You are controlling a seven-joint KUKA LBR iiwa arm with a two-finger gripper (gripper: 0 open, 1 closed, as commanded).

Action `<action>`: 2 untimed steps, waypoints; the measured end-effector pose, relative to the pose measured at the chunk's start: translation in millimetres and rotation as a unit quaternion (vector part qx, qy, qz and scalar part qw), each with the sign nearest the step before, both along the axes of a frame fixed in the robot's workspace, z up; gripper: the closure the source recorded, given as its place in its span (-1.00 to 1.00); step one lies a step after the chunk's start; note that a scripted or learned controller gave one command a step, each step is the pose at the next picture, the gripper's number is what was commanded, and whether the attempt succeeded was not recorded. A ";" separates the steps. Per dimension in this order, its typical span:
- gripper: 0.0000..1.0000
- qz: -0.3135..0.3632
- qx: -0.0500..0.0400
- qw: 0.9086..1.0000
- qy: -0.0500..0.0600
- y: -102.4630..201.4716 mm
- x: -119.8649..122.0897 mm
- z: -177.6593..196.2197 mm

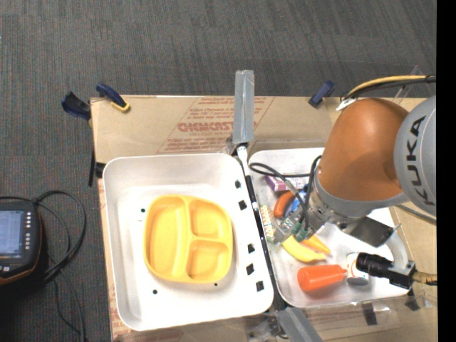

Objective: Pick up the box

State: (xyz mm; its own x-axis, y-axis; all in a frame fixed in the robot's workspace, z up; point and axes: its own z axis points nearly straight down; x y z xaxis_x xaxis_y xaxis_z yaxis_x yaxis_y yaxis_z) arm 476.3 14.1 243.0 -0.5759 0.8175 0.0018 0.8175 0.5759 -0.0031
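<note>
A small purple and white box point(276, 184) is seen in the right bin point(399, 294), near that bin's far left corner and close to its left wall. The gripper point(299, 223) is found nearer the camera than the box and slightly to the right, over the middle of the same bin. It is largely covered by the orange band point(360, 152) of the arm, and whether it is apart or together cannot be told. Nothing is seen to be held by it. The box is apart from the gripper, with a small orange piece point(283, 204) lying between the two.

A yellow banana-like piece point(306, 248) is seen just below the gripper, and an orange-red cylinder point(322, 278) lies near the bin's front wall, with a small grey thing point(358, 281) beside its right end.

In the left bin point(125, 191) a yellow divided plate point(189, 237) is laid flat at the middle. A grey bar point(244, 109) stands at the far end of the seam between the bins.

Both bins are borne on a cardboard sheet point(164, 123) printed in red, to which blue clamps point(112, 97) are fixed at the far edge. Grey carpet point(178, 34) covers the floor around it. A handheld pendant point(14, 237) with a black cable point(60, 205) lies on the floor at the left.
</note>
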 end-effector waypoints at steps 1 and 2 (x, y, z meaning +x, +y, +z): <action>1.00 0.013 0.000 1.000 0.001 75.8 -1.0 -34.6; 1.00 0.042 0.000 0.999 0.000 16.4 35.8 -4.3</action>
